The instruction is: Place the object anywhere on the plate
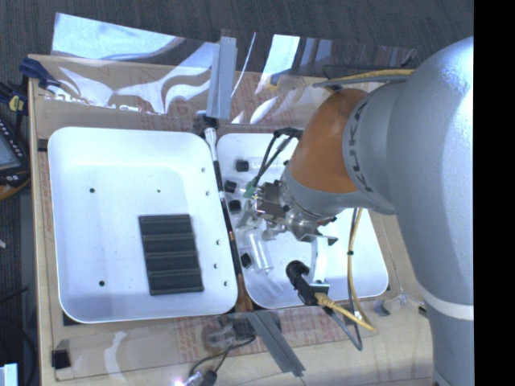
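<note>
A black ridged plate (170, 253) lies flat in the left white bin (96, 159), toward its front. The arm's orange band (326, 147) and grey wrist cover most of the right bin (372, 278). My gripper (256, 246) points down over the left part of the right bin, close to the divider between the bins. The wrist and its fittings hide what lies under it. Small dark pieces (241, 166) sit on the right bin's floor near its back left corner; I cannot make out what they are.
Yellow and black cables (351, 240) hang from the wrist over the right bin. A grey metal post (222, 79) stands behind the gap between the bins. Clamps and wires (241, 332) lie along the bench's front edge.
</note>
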You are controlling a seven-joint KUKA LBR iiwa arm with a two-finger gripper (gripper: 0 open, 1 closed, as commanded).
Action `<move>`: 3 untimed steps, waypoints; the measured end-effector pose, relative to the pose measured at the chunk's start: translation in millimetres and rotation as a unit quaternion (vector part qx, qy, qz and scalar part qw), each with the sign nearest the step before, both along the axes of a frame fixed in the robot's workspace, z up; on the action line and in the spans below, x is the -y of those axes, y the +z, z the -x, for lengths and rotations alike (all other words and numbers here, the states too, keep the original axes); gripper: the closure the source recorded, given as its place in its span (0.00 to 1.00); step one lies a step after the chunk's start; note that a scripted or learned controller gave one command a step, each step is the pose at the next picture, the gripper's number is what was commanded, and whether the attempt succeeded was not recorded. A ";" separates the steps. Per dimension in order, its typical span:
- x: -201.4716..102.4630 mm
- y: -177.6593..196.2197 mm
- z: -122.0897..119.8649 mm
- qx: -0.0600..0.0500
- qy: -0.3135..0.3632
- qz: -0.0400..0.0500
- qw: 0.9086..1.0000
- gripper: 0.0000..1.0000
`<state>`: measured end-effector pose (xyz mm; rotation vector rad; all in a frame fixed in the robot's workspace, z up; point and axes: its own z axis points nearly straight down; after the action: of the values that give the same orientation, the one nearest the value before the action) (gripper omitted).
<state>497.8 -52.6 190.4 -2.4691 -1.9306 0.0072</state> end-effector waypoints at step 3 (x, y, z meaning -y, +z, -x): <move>-206.6 -22.8 22.6 -0.001 -0.158 0.003 0.987 1.00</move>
<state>475.2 154.0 167.6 -2.7448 -1.5171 0.0138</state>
